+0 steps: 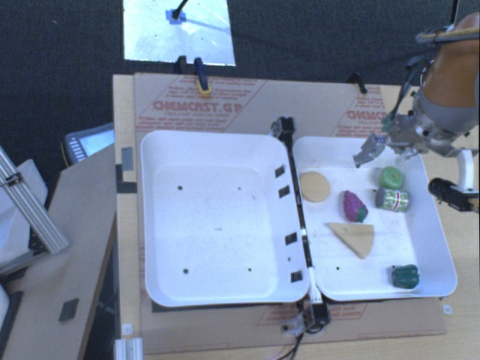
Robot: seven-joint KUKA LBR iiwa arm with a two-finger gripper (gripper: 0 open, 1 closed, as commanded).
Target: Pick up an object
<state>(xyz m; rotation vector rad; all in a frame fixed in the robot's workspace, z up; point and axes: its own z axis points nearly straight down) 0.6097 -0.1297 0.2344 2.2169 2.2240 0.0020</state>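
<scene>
The right bin [442, 265] holds several small objects: a tan round disc [315, 187], a purple piece [354, 205], a green round piece [391, 177], a green-and-white can [392, 199] lying on its side, a yellow cheese wedge [355, 238] and a dark green pepper [405, 276]. My gripper [373, 148] hangs over the far edge of the right bin, up and left of the green round piece. Nothing is visibly in its grasp. The grey arm with its orange band [454, 77] rises behind it at the right.
The left bin [217, 139] lies beside the right one, with a black clip strip [292, 201] along the seam. Both rest on a cardboard sheet [225, 100]. A shiny metal plate [176, 21] lies beyond the bench, and grey equipment [30, 216] stands at the far left.
</scene>
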